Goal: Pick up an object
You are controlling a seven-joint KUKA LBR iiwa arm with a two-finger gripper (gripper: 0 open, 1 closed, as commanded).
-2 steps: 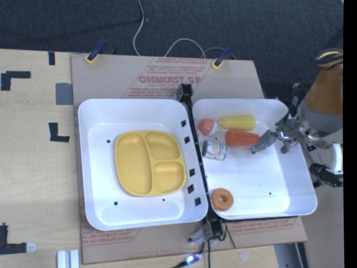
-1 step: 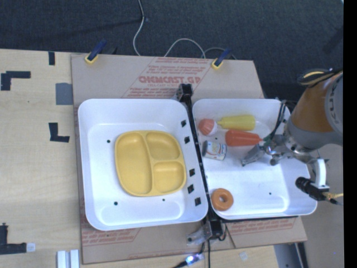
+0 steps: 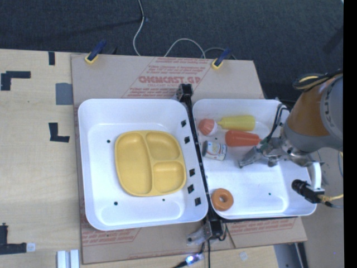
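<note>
My gripper (image 3: 246, 162) hangs over the middle of the right bin (image 3: 262, 205), pointing left, with the grey and orange arm behind it at the right. Just above it lies a red-orange carrot-like piece (image 3: 241, 138), and beyond that a yellow corn-like piece (image 3: 236, 121). A small silver can (image 3: 214, 149) lies on its side to the gripper's left. A pink-red round piece (image 3: 207, 127) sits at the bin's top left. An orange donut (image 3: 222, 199) rests near the front wall. Nothing shows in the gripper's grasp.
The left bin (image 3: 95, 121) holds a yellow divided plate (image 3: 149, 162). A black divider rail (image 3: 192, 149) runs between the bins. Cables (image 3: 167, 49) lie behind them, and bare bin floor (image 3: 256, 188) stretches below the gripper.
</note>
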